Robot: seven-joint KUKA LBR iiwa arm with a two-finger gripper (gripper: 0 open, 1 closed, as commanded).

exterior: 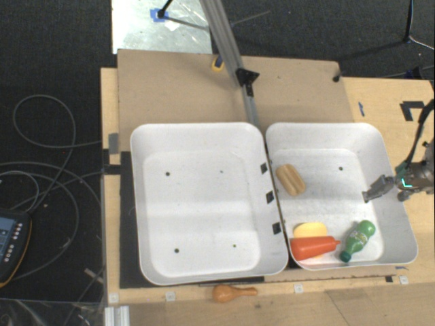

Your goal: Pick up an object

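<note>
The objects lie in the right bin (319, 141), toward its near edge: a green bottle (357, 240) in the near right corner, an orange carrot-like piece (314, 247) to its left, a yellow piece (309, 230) touching that one from behind, and a tan bread-like piece (290, 179) by the bin's left wall. The end effector (376, 189) reaches in low over the bin's right rim, pointing left; whether it is clenched cannot be told. The left bin (197, 138) adjoins on the bench (299, 90).

Right bin (380, 148): bread roll (290, 179), carrot (314, 247), green bottle (357, 240); gripper (376, 190) over right rim
</note>
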